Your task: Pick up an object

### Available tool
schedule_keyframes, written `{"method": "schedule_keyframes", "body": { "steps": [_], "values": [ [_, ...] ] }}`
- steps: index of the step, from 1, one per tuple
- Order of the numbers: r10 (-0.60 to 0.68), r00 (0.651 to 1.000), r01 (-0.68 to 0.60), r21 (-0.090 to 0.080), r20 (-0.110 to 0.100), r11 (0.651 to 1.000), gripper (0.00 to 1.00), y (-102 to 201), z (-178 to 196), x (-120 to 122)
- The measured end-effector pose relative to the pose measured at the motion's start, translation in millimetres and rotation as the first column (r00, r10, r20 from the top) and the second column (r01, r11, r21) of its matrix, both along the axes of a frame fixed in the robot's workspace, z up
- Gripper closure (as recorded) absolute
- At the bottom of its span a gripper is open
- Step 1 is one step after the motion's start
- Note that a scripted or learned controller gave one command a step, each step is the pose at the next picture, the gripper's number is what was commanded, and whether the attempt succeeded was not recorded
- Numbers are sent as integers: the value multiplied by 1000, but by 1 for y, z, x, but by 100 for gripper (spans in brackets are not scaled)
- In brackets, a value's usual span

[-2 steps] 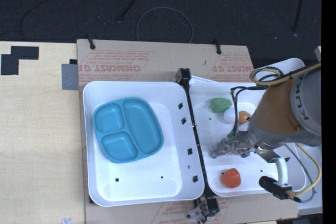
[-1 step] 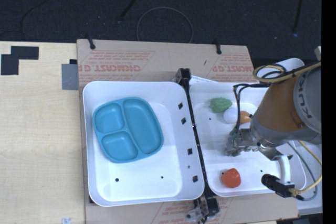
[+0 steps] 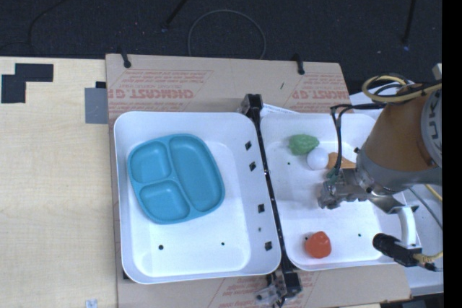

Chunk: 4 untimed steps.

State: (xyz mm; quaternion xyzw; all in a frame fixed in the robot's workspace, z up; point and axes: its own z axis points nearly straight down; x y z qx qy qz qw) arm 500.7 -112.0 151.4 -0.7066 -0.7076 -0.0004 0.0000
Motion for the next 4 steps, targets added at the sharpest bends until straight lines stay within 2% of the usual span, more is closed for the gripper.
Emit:
{"method": "schedule_keyframes", "body": {
  "steps": [1, 2, 3, 4],
  "values": [
    [-1, 1000, 1, -1, 2, 1000, 100, -12, 53, 2],
    [0, 1000, 0, -1, 2, 1000, 100, -6, 99, -2],
    [4, 1000, -4, 2, -3, 1000, 100, 54, 97, 11],
    [2, 1000, -2, 1, -5, 1000, 100, 100, 87, 23]
  ]
}}
